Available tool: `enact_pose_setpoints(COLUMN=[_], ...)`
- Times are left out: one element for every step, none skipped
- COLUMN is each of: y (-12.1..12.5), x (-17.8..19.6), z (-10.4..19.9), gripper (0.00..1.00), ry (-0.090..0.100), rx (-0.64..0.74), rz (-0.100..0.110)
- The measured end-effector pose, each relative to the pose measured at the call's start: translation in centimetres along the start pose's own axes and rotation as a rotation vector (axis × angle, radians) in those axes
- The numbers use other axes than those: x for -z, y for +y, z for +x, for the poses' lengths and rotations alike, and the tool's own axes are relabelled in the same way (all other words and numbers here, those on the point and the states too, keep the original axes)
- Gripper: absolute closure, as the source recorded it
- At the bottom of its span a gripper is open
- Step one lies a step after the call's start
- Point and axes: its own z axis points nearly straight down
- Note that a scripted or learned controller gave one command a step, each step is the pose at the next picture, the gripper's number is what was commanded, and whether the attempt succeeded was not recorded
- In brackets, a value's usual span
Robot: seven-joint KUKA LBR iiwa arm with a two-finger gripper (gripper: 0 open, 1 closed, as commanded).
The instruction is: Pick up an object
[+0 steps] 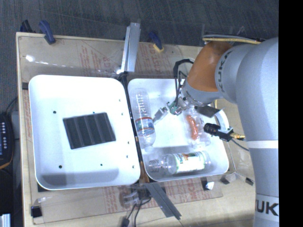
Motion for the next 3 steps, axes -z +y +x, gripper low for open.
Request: enact_pose_setpoints(y=[-3.5, -2.3, -2.8], x=[5.2, 3.4, 5.8], z=[-2.1, -2.6, -2.5], gripper=[0.00, 0.00, 0.00], ry=[0.016, 0.014, 0.015], rx=[-0.021, 0.015, 0.018], rz=[-0.001, -0.002, -0.002])
